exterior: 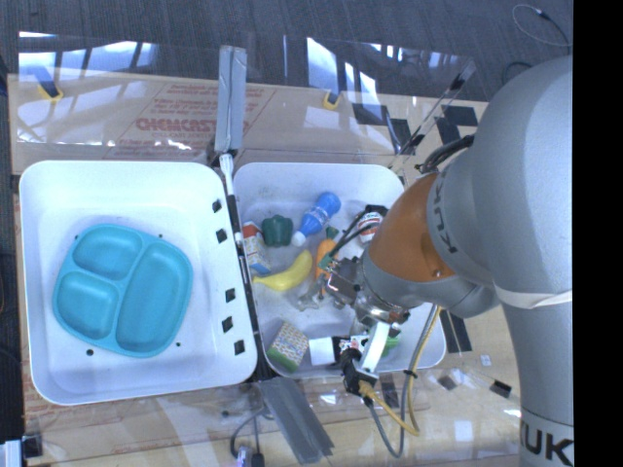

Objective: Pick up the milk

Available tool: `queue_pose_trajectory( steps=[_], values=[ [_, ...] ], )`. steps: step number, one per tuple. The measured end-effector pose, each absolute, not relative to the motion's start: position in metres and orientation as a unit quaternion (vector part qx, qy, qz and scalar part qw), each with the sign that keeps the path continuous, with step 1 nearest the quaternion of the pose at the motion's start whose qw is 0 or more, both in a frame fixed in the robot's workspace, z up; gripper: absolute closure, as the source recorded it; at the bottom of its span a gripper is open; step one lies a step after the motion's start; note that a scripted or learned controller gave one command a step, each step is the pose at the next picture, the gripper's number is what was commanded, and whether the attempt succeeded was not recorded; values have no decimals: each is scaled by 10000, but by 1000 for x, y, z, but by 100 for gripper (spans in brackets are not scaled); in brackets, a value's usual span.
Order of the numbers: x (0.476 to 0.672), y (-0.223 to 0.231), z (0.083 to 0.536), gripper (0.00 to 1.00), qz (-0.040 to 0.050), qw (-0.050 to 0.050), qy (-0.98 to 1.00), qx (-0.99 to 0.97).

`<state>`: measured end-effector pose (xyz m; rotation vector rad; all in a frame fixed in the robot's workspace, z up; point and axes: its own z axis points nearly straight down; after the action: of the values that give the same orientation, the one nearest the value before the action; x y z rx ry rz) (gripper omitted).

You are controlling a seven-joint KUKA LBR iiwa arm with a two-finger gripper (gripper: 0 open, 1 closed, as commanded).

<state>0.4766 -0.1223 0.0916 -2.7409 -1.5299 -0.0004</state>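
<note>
The right bin (292,175) holds a jumble of toy food. A blue-topped white bottle (318,212), seemingly the milk, lies tilted near the bin's back middle. A small patterned carton (288,343) sits at the front left corner. My gripper (336,282) hangs low over the bin's middle, just right of a yellow banana (282,277) and below an orange item (324,250). It is a short way in front of the bottle and not touching it. The wrist and orange band (414,246) hide the bin's right half.
A green item (277,230) and a small red-capped bottle (253,246) lie by the right bin's left wall. The left bin (117,178) bears a blue divided plate (122,289). Cables and a bracket (368,356) hang at the right bin's front edge.
</note>
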Motion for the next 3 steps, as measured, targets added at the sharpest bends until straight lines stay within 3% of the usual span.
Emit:
queue_pose_trajectory(
  steps=[1, 2, 3],
  values=[
    [477, -122, 101, 100, 7, 23, -4896, -8719],
    [483, -21, 191, 100, 11, 22, -4724, -8814],
    [477, 60, 316, 100, 9, 10, -2891, -9573]
  ],
)
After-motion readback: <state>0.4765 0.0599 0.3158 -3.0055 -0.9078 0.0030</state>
